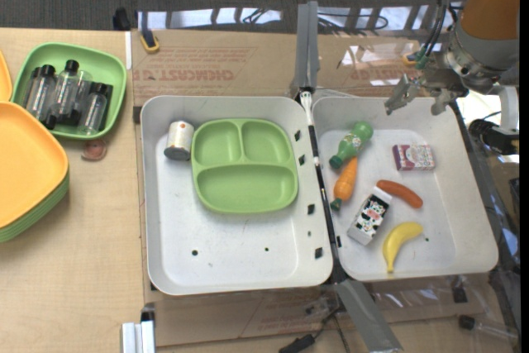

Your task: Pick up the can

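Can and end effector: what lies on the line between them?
In the camera view, the green divided plate, the bins' divider and the green bottle lie between the can and the end effector.

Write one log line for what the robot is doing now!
gripper: open, above right bin's far edge | can: left bin, beside green tray, untouched

Fixed overhead camera, slanted down, both bins (157, 202) in view
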`<move>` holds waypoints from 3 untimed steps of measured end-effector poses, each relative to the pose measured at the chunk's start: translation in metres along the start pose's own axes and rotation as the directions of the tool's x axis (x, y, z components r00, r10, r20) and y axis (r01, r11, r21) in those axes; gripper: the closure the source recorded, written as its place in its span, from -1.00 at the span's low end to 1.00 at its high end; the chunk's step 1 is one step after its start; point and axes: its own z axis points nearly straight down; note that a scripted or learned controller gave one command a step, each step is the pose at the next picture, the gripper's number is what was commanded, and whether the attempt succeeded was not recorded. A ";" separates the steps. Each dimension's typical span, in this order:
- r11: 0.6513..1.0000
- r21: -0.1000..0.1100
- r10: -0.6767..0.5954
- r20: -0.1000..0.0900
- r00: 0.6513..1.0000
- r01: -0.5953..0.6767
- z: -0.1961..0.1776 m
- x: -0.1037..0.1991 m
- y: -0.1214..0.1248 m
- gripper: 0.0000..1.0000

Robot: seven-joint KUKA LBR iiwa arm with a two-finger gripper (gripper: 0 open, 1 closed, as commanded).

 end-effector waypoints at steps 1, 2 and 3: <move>1.000 0.000 0.005 -0.001 1.000 -0.005 0.110 -0.025 -0.050 -1.00; 0.999 -0.015 -0.031 0.003 1.000 0.031 0.142 -0.032 -0.001 -1.00; 0.998 -0.001 0.066 -0.001 0.998 -0.066 0.123 -0.026 -0.082 -1.00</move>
